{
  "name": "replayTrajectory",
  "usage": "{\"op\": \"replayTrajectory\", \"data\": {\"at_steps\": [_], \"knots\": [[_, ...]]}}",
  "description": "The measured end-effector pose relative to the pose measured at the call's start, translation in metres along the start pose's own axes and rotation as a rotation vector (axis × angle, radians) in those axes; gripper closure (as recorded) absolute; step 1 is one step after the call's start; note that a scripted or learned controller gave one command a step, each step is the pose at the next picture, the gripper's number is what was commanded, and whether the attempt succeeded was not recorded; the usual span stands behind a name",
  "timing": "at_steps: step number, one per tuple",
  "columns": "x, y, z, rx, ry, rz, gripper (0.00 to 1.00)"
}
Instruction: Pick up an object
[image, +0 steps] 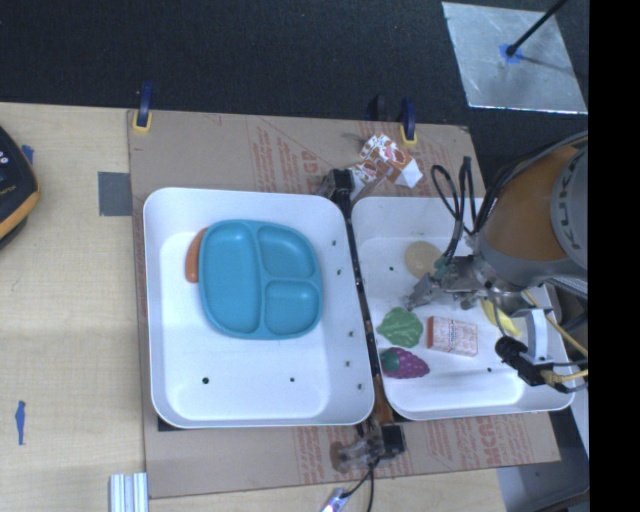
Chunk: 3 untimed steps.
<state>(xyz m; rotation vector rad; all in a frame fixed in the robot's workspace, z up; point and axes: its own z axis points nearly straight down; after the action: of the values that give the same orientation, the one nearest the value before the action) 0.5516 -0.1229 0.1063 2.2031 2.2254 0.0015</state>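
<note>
Two white bins sit side by side on the bench (70, 330); the left bin (175, 385) carries one blue divided plate (262, 278) with one orange thing (191, 260) peeking from under its left edge; the right bin (450, 395) holds four loose objects: one tan round piece (422, 258), one green leaf (400, 326), one purple grape bunch (404, 363), one small printed packet (453, 336); the hand (425, 293) hovers between tan piece and leaf, its spread impossible to judge.

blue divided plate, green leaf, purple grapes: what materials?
Blue divided plate: likely hard plastic, uniform colour, soft sheen, moulded compartments. Green leaf: probably plastic or rubbery toy, matte; unclear. Purple grapes: moulded toy plastic by the look, slightly glossy.
</note>
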Motion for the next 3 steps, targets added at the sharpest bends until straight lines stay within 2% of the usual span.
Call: {"op": "replayTrajectory", "data": {"at_steps": [1,2,3], "knots": [[-0.001,0.105,0.015,0.010,0.007,0.007,0.00],[-0.013,0.105,0.015,0.009,0.006,0.007,0.00],[-0.013,0.106,0.002,0.006,0.005,0.003,1.00]]}}
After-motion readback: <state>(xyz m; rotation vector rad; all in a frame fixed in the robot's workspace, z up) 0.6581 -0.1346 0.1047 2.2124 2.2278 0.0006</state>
